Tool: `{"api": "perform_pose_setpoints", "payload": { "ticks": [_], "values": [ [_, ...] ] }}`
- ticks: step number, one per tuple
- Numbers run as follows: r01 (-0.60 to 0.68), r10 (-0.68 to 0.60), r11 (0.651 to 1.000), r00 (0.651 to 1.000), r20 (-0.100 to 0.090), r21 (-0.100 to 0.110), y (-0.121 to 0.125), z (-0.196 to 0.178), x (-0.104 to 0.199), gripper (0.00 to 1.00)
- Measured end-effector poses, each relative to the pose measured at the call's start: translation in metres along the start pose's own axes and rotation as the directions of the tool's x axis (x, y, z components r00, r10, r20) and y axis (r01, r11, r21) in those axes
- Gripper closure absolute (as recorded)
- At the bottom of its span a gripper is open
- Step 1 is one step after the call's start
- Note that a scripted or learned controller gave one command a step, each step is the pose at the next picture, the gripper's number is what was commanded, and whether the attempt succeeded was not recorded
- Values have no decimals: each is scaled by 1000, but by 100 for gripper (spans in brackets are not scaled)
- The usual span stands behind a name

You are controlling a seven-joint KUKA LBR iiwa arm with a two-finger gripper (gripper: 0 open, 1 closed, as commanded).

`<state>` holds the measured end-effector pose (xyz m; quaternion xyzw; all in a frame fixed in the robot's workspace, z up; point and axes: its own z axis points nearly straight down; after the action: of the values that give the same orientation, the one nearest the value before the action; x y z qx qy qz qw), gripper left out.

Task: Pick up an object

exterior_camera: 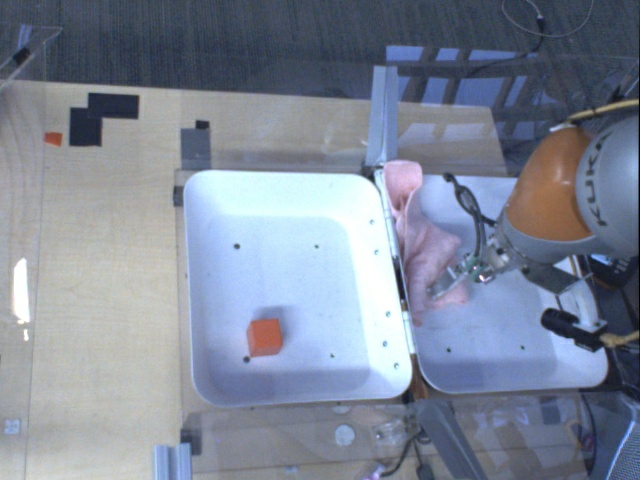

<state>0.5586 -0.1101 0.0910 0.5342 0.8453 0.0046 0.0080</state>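
Gripper [452,280] low in the right bin [520,358], at the end of the grey and orange arm [550,198]. Right at the lower edge of a pink cloth [420,233], maybe touching it. Too small and blurry to say whether wide, narrow, or holding some cloth. Cannot tell.

Cloth bunched up against the left wall of the right bin. Long and thin, running from the far end of the wall toward the near end. Top end draped up over the rim. Most of it up and to the left of the gripper, very close. Looks soft and floppy, so likely to sag or slip if pinched at a thin spot.

Over in the left bin [290,208], a small orange cube [265,337], near the front. Well apart from the gripper, across the wall between the bins. Cloth much nearer, so probably the thing to grab.

Hard to see: the bit of cloth under the gripper, and how it folds there.
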Motion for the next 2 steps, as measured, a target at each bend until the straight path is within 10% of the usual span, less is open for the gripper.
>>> {"api": "perform_pose_setpoints", "payload": {
  "ticks": [1,2],
  "values": [
    [1,-1,1000,1000,5,-10,4,-13,-2,100],
    [1,-1,1000,1000,5,-10,4,-13,-2,0]
  ]
}}
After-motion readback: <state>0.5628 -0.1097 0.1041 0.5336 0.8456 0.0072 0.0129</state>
